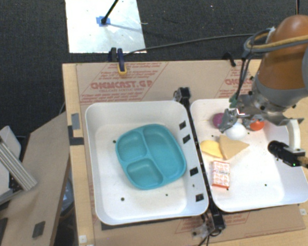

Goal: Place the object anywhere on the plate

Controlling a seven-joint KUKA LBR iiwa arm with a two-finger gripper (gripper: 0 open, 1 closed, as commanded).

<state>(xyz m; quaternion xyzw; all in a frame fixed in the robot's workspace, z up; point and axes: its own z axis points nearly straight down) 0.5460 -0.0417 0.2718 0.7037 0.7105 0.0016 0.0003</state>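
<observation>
A teal plate (150, 156) with three compartments lies in the left bin (101, 149). The right bin (283, 190) holds several small items. A purple piece (217, 119), a white round piece (237, 132) and an orange piece (257, 124) cluster at its back. A yellow wedge (211, 148), a tan wedge (232, 146) and a red-and-white packet (220, 173) lie nearer the front. My gripper (230, 120) hangs low over the back cluster, between the purple piece and the white one. The arm's body hides the part of the bin behind it.
A black divider (192, 143) with clips runs between the two bins. A black fitting with a cable (284, 153) juts over the right bin's right side. The bins rest on a cardboard sheet (130, 79).
</observation>
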